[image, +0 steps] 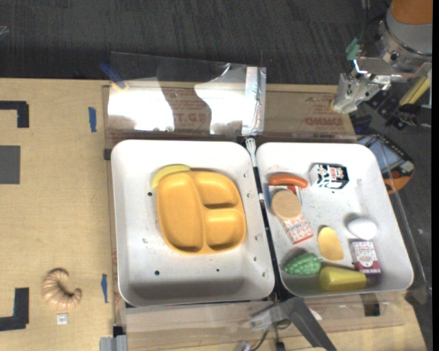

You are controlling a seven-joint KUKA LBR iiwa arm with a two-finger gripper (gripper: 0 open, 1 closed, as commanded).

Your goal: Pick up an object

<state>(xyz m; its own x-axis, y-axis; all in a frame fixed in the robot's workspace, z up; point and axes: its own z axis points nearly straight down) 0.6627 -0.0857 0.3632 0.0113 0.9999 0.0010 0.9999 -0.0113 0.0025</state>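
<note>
Objects for picking lie in the right bin: a hot dog near its upper left, a black-and-white packet to the right of it, a tan round disc just below the hot dog, and a red-and-white packet touching the disc's lower edge. Further down: a yellow lemon-like piece, a white oval, a small red carton, a green bumpy piece and a yellow wedge along the near wall.

Gripper hangs outside the bin, beyond its far right corner, over the cardboard bench edge, well apart from every object. Nothing sits between its fingers. Whether they are apart or together: cannot tell from this angle. Orange band of the arm at the top right corner.

Left bin holds a yellow divided tray, with a paler yellow piece poking out at its upper left. A croissant lies on the bench to the left, well apart from both bins.
</note>
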